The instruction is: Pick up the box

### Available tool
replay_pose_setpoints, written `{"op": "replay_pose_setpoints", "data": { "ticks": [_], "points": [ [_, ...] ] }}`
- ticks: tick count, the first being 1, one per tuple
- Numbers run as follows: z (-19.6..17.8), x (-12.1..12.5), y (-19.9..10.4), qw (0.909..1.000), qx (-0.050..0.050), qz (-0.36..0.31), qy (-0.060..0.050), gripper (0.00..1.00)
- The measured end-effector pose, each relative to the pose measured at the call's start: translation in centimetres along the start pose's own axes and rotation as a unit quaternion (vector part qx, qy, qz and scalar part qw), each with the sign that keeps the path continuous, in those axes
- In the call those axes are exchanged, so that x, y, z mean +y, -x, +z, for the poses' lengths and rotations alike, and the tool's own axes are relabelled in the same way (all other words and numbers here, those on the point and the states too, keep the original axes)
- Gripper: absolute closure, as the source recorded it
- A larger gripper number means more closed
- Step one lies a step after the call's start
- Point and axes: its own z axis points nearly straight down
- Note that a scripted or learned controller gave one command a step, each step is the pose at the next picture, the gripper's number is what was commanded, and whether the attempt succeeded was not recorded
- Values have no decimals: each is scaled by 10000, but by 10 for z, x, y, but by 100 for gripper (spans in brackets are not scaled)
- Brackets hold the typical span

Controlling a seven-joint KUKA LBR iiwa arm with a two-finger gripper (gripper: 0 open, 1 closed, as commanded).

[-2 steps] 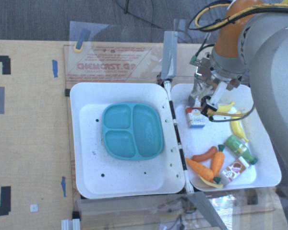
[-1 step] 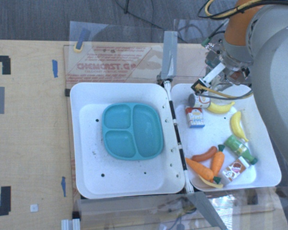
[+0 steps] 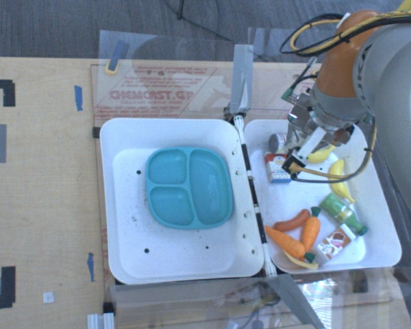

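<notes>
Arm: over the right bin; cut off at the picture's right edge.
Left bin: holds a teal plate.
Box: right bin's upper-left, partly hidden under the wrist.
Jaws: just beside the box; apart or together, cannot tell.

Box: small, white with a red upper part and blue lower edge; lying flat, right of frame centre, against the right-hand bin's left wall
</notes>
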Motion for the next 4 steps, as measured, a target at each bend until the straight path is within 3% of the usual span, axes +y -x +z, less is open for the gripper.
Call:
{"op": "replay_pose_setpoints", "data": {
  "ticks": [1,2,3,4],
  "points": [
    [-85,12,-57,9998,7,186,21,100],
    [-94,10,-61,9999,-6,147,14,100],
    [-93,9,-62,9999,-8,138,7,0],
    [-27,-23,-55,9992,5,-399,9,0]
  ]
}}
